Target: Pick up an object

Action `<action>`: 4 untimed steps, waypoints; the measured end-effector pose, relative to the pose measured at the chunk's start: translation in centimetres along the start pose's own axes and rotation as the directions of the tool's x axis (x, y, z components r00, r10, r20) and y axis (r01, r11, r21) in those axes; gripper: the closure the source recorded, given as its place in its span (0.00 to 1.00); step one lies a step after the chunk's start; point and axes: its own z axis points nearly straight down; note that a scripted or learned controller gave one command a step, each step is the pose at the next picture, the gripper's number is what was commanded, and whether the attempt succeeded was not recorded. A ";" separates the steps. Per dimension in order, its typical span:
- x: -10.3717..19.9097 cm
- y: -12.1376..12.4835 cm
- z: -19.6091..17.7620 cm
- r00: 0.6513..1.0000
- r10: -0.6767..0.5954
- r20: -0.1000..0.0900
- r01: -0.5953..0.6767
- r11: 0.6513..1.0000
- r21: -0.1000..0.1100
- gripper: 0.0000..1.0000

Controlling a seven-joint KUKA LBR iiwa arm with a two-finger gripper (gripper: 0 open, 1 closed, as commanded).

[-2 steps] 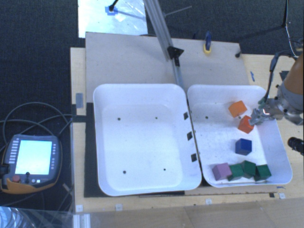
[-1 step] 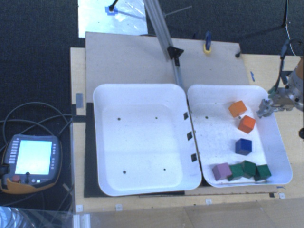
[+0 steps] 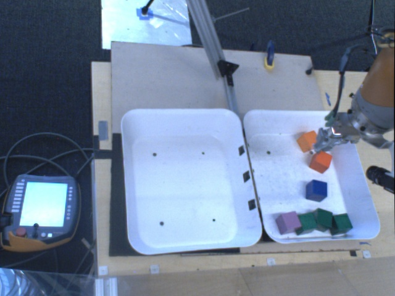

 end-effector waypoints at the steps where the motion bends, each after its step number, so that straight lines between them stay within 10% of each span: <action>1: 4.5 -1.5 0.1 1.000 0.002 0.000 -0.002 1.000 0.001 1.00; 4: 20.6 -5.1 0.0 1.000 0.001 0.000 -0.001 1.000 0.002 1.00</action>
